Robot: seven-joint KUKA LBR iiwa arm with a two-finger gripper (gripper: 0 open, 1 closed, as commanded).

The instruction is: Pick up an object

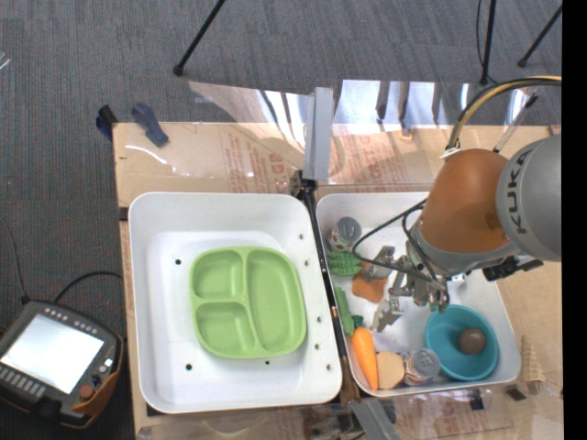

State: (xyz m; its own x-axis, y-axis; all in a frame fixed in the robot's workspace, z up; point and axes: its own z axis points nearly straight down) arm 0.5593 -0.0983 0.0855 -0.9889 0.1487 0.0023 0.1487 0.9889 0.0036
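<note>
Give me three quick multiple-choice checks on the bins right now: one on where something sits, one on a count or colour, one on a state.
1. Where is the green divided plate?
A. in the left bin
B. in the right bin
C. on the floor

2. How many compartments does that plate have?
A. two
B. three
C. five

3. What lies in the blue bowl?
A. the carrot
B. a small brown round object
C. a tin can

Key: 1 A, it lies flat in the left bin. 2 B, two small sections and one long one. 3 B, the brown object sits inside it, while the carrot lies on the right bin floor beside the gripper.
</note>
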